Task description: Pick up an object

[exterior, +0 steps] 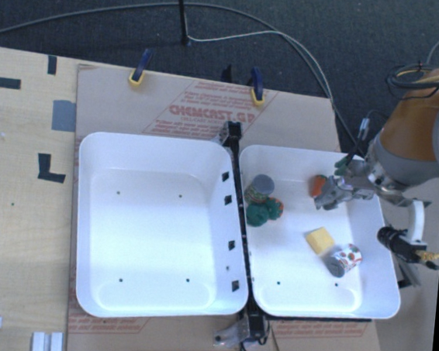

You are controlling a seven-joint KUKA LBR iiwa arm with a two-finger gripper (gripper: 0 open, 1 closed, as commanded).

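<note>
Single fixed camera sitting high above bench [15,188], looking down at slant, taking in both bins [159,153] whole from moderate distance; arm [415,129] entering from right.

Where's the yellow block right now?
The yellow block lies in the right bin, right of centre, just up-left of the grey-and-red object and below the gripper.

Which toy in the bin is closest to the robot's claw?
The small orange-red toy, right beside the gripper. The yellow block, green toy and grey one lie farther off.
</note>
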